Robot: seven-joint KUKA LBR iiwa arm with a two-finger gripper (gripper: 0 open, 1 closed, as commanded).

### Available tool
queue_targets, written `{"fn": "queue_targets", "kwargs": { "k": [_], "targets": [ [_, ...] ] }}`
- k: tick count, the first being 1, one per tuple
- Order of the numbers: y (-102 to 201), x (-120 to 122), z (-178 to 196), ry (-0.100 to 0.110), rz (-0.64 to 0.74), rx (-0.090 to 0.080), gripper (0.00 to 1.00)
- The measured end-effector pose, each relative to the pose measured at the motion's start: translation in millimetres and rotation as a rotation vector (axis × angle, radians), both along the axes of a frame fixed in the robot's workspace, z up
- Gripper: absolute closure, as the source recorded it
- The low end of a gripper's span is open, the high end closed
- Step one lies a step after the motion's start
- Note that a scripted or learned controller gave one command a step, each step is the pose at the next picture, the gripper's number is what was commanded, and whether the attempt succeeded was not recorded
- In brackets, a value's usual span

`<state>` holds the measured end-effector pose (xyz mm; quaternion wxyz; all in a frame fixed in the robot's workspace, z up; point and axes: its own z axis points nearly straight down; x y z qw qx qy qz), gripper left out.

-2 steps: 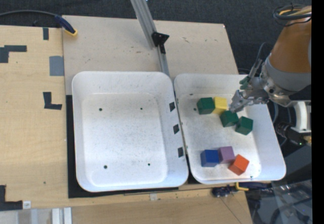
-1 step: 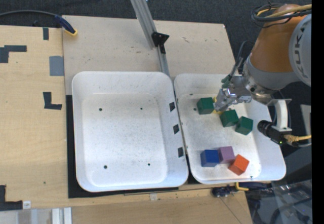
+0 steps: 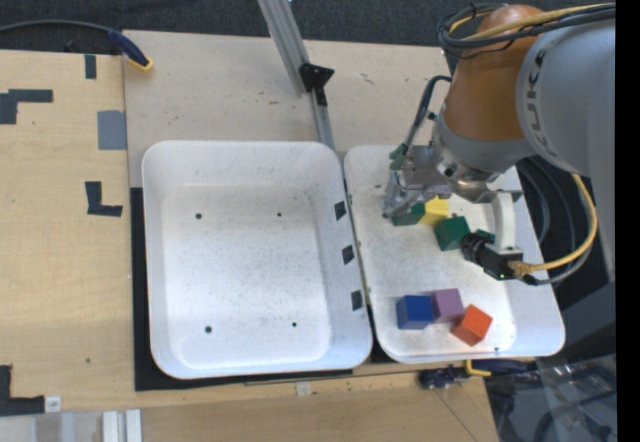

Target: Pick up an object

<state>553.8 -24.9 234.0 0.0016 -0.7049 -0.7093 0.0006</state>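
Under the gripper, half-hidden yellow block

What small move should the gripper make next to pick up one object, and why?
Probably a short shift toward the small yellow block before descending. The gripper hangs low in the right white bin, with the yellow block and the dark green block just beside it. The blue block, purple block and orange block lie farther off.

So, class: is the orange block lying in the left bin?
No. The orange block lies in the right bin, beside the purple block.
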Motion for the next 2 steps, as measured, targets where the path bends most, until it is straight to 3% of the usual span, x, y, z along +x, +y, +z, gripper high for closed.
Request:
{"fn": "queue_targets", "kwargs": {
  "k": [2],
  "targets": [
    [123.3,21.2,-7.5,-0.001,0.001,0.0,1.0]
  ]
}}
